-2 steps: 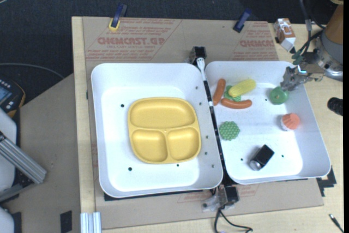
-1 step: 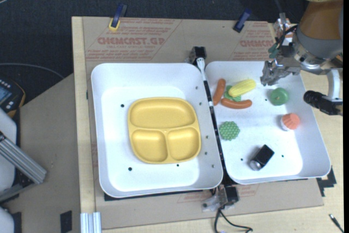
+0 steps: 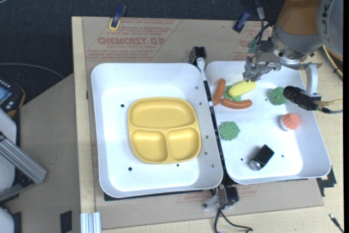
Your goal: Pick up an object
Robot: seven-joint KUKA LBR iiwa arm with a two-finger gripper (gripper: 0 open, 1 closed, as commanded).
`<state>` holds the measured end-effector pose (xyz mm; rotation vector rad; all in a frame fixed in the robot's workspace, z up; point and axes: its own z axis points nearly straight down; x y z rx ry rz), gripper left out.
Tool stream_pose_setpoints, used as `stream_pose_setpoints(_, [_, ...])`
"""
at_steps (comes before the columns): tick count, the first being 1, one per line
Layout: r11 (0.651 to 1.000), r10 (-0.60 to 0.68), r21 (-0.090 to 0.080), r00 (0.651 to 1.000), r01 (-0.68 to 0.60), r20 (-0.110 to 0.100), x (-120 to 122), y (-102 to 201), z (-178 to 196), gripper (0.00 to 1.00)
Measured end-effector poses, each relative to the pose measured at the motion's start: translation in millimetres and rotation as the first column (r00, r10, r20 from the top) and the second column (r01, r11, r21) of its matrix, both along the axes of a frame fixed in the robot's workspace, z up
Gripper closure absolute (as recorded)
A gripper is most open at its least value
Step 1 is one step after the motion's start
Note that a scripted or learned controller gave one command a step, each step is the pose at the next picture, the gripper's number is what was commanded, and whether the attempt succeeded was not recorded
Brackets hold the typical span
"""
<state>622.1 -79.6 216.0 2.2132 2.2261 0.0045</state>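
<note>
Starting near the right bin's front edge lay a black block; farther back a corn cob rested near the far-left corner. The gripper hovered just above it, its grip impossible to tell. Approach seemed underway; descending squarely comes next.

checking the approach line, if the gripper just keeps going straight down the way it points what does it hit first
Most likely the yellow corn cob: the gripper hangs just above its right end in the right bin. Depth is hard to judge from this slanted view.

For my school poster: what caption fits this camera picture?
Robot gripper hovers over toy corn in a white bin.
</note>
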Motion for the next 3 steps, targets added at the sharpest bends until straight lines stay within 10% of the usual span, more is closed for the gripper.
stream_pose_setpoints(3, [1.0,-0.005,0.0,1.0,0.005,-0.007,9,17,7,1.0])
